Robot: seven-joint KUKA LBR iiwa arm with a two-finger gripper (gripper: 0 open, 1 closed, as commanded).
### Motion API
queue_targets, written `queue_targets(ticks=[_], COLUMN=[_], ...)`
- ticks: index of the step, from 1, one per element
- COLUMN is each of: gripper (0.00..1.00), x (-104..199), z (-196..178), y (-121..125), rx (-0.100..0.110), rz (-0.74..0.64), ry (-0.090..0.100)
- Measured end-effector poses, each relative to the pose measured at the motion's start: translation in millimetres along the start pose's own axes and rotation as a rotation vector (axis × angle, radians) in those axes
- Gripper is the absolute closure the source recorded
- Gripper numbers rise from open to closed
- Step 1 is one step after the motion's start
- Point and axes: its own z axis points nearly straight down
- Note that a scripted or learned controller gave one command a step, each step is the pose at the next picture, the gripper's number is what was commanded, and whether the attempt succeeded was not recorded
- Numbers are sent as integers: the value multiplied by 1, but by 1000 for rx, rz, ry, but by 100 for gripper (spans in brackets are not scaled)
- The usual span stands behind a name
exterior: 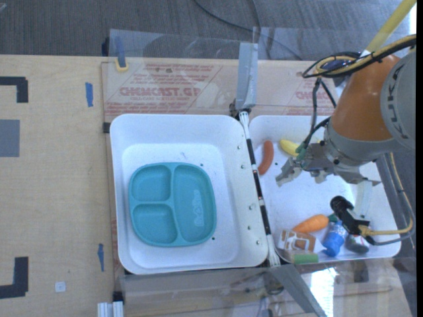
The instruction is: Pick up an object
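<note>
My gripper (301,176) hangs over the left half of the right bin (291,200), open, with nothing between its fingers. A yellow banana (288,146) lies just behind it, and an orange-red sausage (266,157) lies to its left by the bin's wall. Toward the front of the bin lie an orange carrot (311,224), a blue bottle (334,238), a small brown-and-white carton (297,242) and a green piece (305,259). The arm covers the bin's right side.
The left bin (125,137) holds a teal divided plate (172,203). A ridge where the two bins meet (254,183) runs between them. Clear plastic walls stand behind the bins.
</note>
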Motion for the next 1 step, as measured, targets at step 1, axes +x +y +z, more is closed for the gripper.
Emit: queue_targets(ticks=[1], gripper=[0], x=[-75], z=[96], y=[-57], rx=[-6], rz=[-69], ry=[-2])
